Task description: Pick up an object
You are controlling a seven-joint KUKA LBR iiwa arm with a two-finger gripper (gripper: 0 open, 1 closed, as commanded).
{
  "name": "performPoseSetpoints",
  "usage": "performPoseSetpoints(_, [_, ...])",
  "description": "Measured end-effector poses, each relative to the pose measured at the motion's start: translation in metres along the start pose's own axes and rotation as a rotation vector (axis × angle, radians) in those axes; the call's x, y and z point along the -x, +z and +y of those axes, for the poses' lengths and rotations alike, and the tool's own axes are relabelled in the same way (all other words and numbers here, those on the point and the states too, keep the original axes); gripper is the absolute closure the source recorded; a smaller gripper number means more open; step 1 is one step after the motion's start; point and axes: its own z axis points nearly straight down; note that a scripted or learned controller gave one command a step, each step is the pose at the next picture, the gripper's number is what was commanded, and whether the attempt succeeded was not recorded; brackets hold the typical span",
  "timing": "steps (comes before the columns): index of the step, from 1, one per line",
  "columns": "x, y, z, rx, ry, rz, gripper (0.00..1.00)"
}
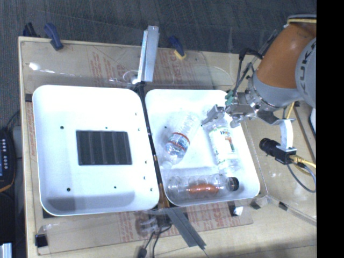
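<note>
The left bin [48, 144] holds a dark ribbed rectangular panel [104, 147] lying flat in its middle. In the right bin [161, 104], a crumpled clear bottle with a red and blue label [179, 138] lies left of centre. Along the near wall lies a clear bottle with orange contents and a dark cap [201, 185]. A white bottle with a label [222, 144] lies toward the right wall. The gripper [220, 116] hovers over this white bottle's far end; whether it is open or closed cannot be told.
</note>
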Motion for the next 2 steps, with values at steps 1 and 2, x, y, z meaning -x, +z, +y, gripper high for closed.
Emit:
performPoseSetpoints(1, [-0.058, 0.063, 0.001, 0.000, -0.075, -0.001, 0.00])
performPoseSetpoints(2, [-0.057, 0.167, 0.015, -0.001, -0.082, 0.000, 0.00])
